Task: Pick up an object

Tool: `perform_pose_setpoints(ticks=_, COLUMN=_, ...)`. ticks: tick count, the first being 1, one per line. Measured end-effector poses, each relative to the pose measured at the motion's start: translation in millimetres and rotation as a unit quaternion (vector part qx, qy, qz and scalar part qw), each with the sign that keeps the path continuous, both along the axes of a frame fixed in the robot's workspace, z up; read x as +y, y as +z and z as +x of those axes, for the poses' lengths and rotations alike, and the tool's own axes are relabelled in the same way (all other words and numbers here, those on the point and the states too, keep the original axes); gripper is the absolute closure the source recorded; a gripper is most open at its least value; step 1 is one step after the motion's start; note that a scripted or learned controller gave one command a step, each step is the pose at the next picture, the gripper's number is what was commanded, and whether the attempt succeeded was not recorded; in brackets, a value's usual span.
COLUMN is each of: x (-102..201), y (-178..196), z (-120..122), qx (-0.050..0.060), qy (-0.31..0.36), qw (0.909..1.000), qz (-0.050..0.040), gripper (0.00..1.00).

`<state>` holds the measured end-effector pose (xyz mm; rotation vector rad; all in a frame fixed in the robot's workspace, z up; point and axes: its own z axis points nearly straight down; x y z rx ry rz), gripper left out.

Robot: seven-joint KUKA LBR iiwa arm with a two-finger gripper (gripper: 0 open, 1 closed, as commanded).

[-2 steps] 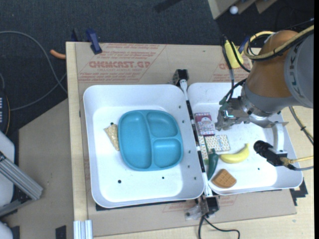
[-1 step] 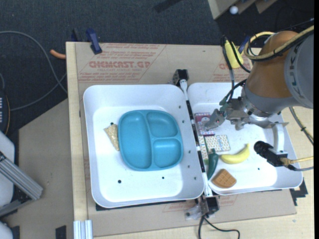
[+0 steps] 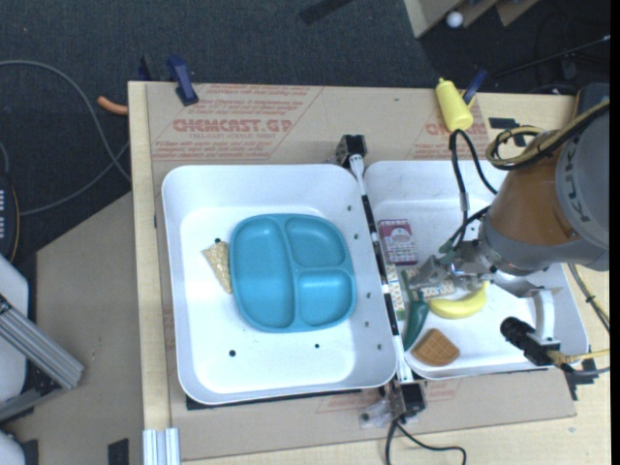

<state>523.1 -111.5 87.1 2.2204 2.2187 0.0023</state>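
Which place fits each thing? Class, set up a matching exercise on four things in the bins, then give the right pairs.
Things:
1. blue plate
2. banana
3. pink packet
4. brown cracker

Places:
A. right bin, front corner
B. left bin, middle
C. right bin, by the divider, farther back
D. right bin, just under the arm's wrist

Pairs: 1-B, 2-D, 3-C, 4-A

Even, bright overhead light w/ soft shadows. Two shallow white plastic bins [image 3: 194, 356] look slightly blown out; the dark grey carpeted floor [image 3: 68, 27] stays dim. Mild softness overall, grey arm [image 3: 542, 221] a bit blurred.
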Motion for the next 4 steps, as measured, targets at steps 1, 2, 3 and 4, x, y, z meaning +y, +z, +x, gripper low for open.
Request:
perform_pose_setpoints(ticks=1, x=-50, y=1, z=13, qx=-0.003, qy=0.000, qw=1.0000, qz=-0.0001, gripper=0.00)
perform_pose_setpoints(ticks=2, x=-71, y=1, z=-29, qx=-0.002, qy=0.000, qw=1.0000, qz=-0.0005, gripper=0.00)
perform_pose_setpoints(ticks=3, x=-70, y=9, z=-29, qx=-0.002, qy=0.000, qw=1.0000, qz=-0.0001, gripper=1.00)
perform_pose_setpoints(ticks=4, x=-11, y=-3, z=-44, qx=0.003, qy=0.001, qw=1.0000, qz=0.0014, gripper=1.00)
